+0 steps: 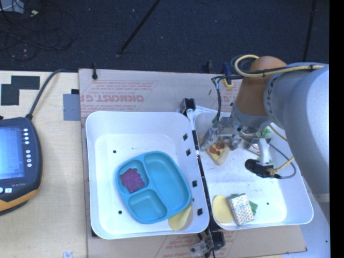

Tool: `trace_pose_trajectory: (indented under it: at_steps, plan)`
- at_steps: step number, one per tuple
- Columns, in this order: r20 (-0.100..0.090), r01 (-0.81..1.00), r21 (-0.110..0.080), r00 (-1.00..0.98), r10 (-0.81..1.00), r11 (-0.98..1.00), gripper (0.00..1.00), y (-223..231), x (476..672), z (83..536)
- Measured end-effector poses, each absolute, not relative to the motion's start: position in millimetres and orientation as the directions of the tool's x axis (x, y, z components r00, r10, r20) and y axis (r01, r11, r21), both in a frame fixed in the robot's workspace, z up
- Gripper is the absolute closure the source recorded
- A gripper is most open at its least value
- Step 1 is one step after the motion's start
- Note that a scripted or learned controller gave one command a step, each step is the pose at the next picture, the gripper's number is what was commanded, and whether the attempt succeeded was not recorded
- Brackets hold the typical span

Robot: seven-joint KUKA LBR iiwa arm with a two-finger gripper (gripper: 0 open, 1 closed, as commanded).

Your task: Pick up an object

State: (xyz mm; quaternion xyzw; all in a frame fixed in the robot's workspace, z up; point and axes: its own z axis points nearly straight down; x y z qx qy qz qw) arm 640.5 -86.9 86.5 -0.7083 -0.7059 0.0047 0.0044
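Reaches in from the right as a bulky grey arm (301, 122), orange band (255, 90) above the wrist, pitched steeply down over the far left part of the right bin (301, 215). Sits beside the left bin (102, 136), the two sharing a wall. Holds, in that left bin, a blue divided plate (164, 168) lying toward the near right corner, with a purple piece (131, 179) in its left compartment.

Hangs low at the arm's end: the gripper (228, 137), tangled in cables, close to the shared wall and nearer the far edge than the near one. Cannot tell whether open or closed; too cluttered and small to read.

Lies just beside and below the gripper, toward the shared wall: a red-and-yellow wedge (216, 152), apparently the piece being gone for. Points its narrow end toward the near edge, long axis running roughly far-to-near. Touching the gripper or merely under it: not decidable here, so no claim of a hold.

Rest well apart from the gripper, at the near left corner of the right bin: a yellow lump (221, 208) and, touching its right side, a patterned block (242, 208).

Judged from this: calls for little travel, a short drop toward the shared wall, with that wall the likely thing to foul a close.
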Motion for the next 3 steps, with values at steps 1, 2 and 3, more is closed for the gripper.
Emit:
trace_pose_trajectory:
  at_steps: [1, 2, 3]
  plan:
    - [0.004, 1.0, -0.016, 0.002, 1.0, -0.002, 0.0, -103.3, 640.9, 86.0]
    - [0.004, 1.0, -0.018, 0.003, 1.0, -0.003, 1.0, -104.3, 640.4, 95.4]
    - [0.001, 1.0, -0.006, -0.001, 1.0, 0.001, 1.0, -43.2, 596.1, 188.1]
